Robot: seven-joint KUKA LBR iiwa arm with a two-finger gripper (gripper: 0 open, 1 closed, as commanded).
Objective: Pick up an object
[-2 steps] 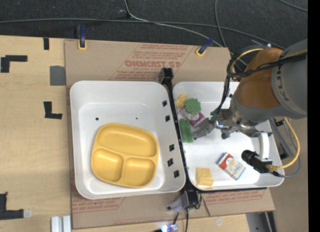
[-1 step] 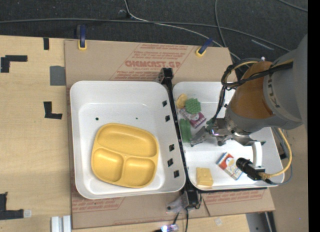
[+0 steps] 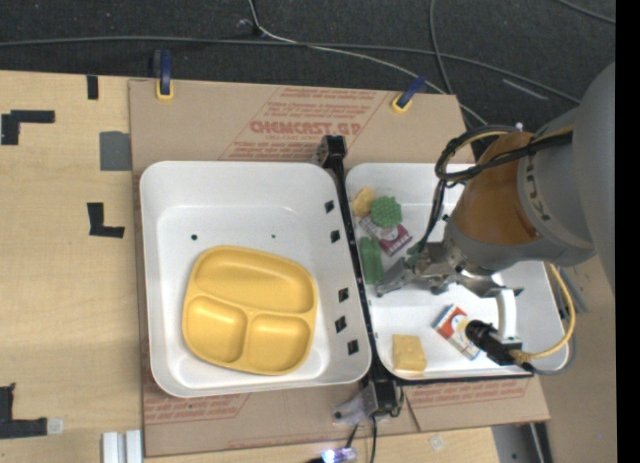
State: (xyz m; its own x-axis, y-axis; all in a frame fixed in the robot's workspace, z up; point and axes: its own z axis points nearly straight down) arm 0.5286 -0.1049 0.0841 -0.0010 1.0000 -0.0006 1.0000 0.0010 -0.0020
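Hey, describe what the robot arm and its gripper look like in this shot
The arm is bulky, rounded and grey, with a wide orange band above the wrist. Black cables loop around the band. Below it sits a grey metal gripper, small and angular, over the right bin. A yellow cable curls beside it.

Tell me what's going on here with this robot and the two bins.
A grey robot arm with an orange band reaches from the right over the right white bin, its tool low among small items: a green piece, a yellow block and a small red-and-white packet. Nothing is visibly held yet. The left white bin holds a yellow three-compartment plastic tray.
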